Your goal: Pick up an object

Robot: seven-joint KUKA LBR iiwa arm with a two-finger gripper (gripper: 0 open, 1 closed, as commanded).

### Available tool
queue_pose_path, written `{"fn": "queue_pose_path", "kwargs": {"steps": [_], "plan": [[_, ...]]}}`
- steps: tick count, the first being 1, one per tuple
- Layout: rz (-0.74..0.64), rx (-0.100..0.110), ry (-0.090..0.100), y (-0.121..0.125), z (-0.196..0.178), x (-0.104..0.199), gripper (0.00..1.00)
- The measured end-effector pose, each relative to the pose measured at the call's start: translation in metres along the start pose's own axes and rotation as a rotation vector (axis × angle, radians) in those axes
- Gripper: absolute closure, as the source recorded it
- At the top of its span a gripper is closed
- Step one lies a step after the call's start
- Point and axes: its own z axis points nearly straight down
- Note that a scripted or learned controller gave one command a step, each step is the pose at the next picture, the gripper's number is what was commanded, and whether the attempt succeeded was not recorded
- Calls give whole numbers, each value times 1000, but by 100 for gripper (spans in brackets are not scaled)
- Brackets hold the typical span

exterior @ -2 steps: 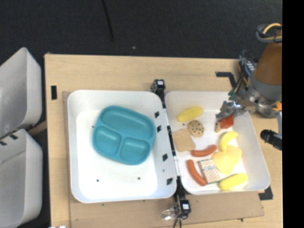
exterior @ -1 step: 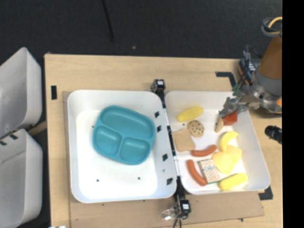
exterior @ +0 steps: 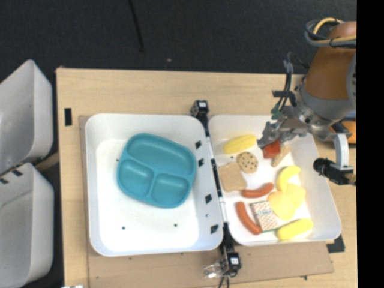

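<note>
- Camera view: a tan wooden surface carries two shallow white bins side by side, joined along a dark clipped seam in the middle.
- The left bin holds a teal divided tray with three compartments, lying slightly turned near the bin's centre.
- The right bin holds a scatter of toy food.
- A yellow corn piece lies near the upper left of that bin, with a round speckled cookie just below it and a tan bread slice next to the cookie.
- Two red sausages lie lower down: one set nearly level beside the bread, the other slanted toward the bin's front edge.
- A small printed packet sits just beside the slanted sausage.
- Yellow pieces cluster at the right of the packet, and a yellow banana-like piece lies near the front wall.
- The grey arm with its orange band reaches in from the right.
- The end effector hangs low over the upper part of the right bin.
- A red and orange piece sits right at its tips, close beside the corn.
- How far the end effector is open, and whether it grips that piece, I cannot tell.
</note>
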Motion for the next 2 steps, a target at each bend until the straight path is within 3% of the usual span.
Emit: {"fn": "queue_pose_path", "kwargs": {"steps": [2], "plan": [[0,1,0,-6,2,87,100]]}}
